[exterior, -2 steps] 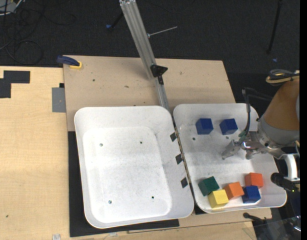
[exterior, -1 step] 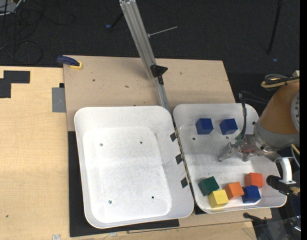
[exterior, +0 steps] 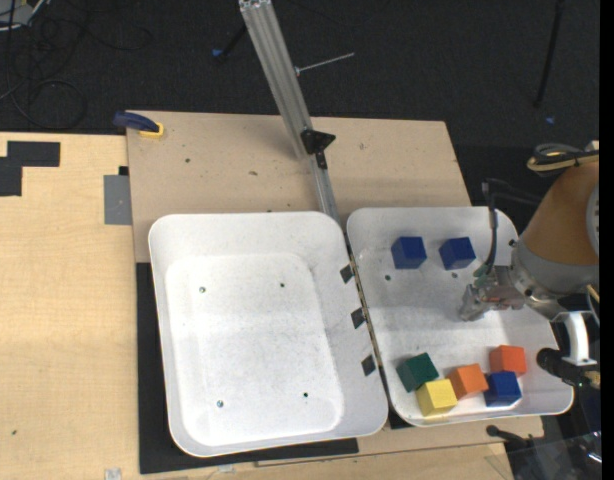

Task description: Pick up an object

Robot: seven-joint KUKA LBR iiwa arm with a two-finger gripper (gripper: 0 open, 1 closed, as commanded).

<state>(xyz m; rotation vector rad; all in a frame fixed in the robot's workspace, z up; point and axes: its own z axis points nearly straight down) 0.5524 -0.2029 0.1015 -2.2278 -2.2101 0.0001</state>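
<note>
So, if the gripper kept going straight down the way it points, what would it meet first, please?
Probably the bare floor of the right bin; the gripper points there, below the two blue blocks, though depth is unclear.

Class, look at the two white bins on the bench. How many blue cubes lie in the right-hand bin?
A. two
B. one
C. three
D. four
C: two blue cubes sit side by side near the far edge of the right bin, and a third blue cube lies in the cluster at its near edge, beside the orange cube.
</note>
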